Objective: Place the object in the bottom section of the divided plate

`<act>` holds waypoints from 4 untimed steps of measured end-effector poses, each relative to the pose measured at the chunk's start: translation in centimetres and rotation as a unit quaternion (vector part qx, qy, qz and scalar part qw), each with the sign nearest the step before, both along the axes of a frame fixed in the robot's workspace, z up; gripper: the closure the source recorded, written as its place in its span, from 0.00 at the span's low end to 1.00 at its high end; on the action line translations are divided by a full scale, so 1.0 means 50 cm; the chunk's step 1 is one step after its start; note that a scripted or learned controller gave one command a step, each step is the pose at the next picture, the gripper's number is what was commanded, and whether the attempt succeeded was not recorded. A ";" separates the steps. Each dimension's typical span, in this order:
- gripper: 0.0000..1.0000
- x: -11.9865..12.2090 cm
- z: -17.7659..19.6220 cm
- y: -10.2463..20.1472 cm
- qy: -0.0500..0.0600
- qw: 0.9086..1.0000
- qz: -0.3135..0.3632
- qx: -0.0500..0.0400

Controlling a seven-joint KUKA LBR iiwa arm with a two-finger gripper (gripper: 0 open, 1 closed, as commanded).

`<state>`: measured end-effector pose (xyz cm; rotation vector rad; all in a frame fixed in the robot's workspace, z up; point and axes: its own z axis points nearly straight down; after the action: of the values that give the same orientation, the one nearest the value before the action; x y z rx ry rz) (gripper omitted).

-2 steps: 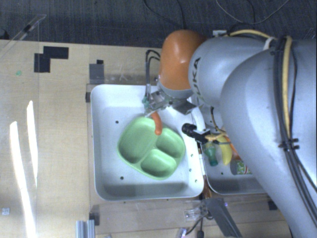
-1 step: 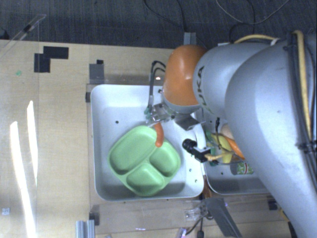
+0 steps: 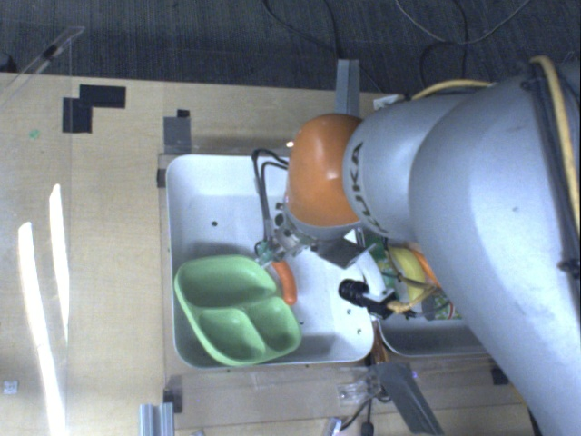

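fingers: hidden under the wrist, can't tell if wide, narrow or holding anything
gripper point(image 3: 275, 254): low over the left bin point(image 3: 209, 184), at the plate's right rim
carrot point(image 3: 286, 282): orange, just below the gripper, lying against the plate's right edge, on the bin floor
divided plate point(image 3: 234, 309): green, three sections, left and below the gripper
right bin point(image 3: 427, 339): right of the gripper, mostly under the arm, yellow item inside
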<state>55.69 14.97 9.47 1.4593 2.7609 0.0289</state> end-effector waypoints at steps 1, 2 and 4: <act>0.00 -0.004 -0.009 -0.003 0.003 1.000 0.000 -0.002; 0.00 -0.039 -0.008 -0.036 0.003 0.996 0.092 -0.003; 0.00 -0.138 0.279 0.123 0.008 0.992 0.129 -0.004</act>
<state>48.81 21.13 23.41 1.0959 2.9381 0.0097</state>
